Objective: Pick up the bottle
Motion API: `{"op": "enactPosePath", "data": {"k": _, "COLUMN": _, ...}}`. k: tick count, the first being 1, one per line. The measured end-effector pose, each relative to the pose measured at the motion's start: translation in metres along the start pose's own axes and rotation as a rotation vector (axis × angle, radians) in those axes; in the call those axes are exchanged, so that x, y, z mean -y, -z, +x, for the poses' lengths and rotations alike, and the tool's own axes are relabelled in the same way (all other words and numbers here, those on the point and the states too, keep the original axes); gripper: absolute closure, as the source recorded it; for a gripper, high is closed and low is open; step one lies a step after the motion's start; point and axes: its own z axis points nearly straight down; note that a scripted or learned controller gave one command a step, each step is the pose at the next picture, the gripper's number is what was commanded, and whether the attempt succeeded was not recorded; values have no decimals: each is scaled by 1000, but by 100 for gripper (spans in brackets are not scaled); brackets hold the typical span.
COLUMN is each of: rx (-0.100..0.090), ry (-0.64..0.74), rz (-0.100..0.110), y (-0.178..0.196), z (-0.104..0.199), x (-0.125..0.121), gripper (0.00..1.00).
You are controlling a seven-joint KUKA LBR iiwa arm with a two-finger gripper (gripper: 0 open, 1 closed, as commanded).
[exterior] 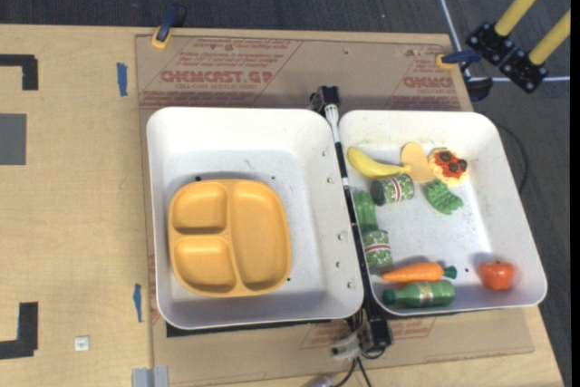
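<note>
Camera view from above leaves it impossible to tell whether the hand is spread or pressed together, so the approach has to be judged from the rig: the arm reaches in from the right, and that puts the right-hand shallow white bin (507, 168) on its nearer side. The dark green bottle with a yellow and red label (419, 293) lies on its side in that bin's near corner region, close along the front wall. Its long axis runs left to right, roughly parallel to that wall, so a grasp probably wants the hand set across the body, closing front to back. An orange toy carrot (417, 272) lies just behind the bottle and parallel to it, touching or nearly so; I judge it the chief obstacle, with the front wall crowding the other side. A small red-orange tomato (497, 275) sits apart to the right. A second long green object with a banded label (372, 231) lies along the bin's left wall and could be mistaken for the target. Farther back are a green can (391, 189), a yellow banana (372, 164), a pizza slice (449, 164) and a green leafy piece (444, 197). The left white bin (181, 136) holds a yellow divided plate (263, 276), well apart, on the cardboard-covered worktop (72, 195).
</note>
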Motion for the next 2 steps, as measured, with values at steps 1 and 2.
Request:
{"op": "enactPosePath", "data": {"k": 1, "rx": 0, "ry": 0, "rz": 0, "y": 0, "z": 0, "x": 0, "gripper": 0}}
{"op": "enactPosePath", "data": {"k": 2, "rx": 9, "ry": 1, "rz": 0, "y": 12, "z": -1, "x": -1, "gripper": 100}}
